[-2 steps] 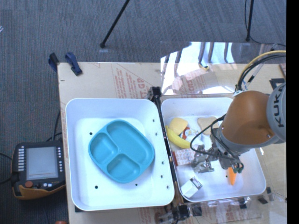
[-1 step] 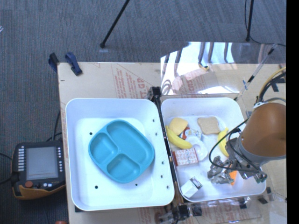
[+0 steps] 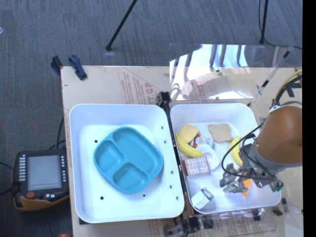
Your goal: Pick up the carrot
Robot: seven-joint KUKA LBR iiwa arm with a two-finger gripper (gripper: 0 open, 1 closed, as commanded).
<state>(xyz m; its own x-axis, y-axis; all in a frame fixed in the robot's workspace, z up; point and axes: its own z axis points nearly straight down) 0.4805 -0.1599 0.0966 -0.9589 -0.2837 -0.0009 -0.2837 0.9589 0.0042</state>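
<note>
Grey carpet underfoot, tripod legs crossing it; a cardboard-topped bench [image 3: 123, 83] carries two shallow white bins side by side. Left bin [image 3: 81, 117] holds a blue divided plate [image 3: 128, 159], nothing on it. Right bin [image 3: 247, 110] is cluttered: banana [image 3: 187, 147], slice of toast [image 3: 220, 132], a red-printed packet [image 3: 196, 167], a small white box [image 3: 201, 199].

Arm [image 3: 280, 135] reaches in from the right, its orange band bulking over the bin's right side, wrist pitched steeply down toward the bin's near right corner.

Gripper [image 3: 240, 180] sits low in that corner. Carrot [image 3: 246, 185], a small orange sliver, shows right at the tool's tip, touching or just under the dark metal. Its long axis cannot be read; too little is exposed. Whether the tool is spread or clamped cannot be told, nor whether the carrot is actually caught.

Judgement: the carrot lies essentially beneath the tool, so the coming move turns on a close and lift, not on travel.
</note>
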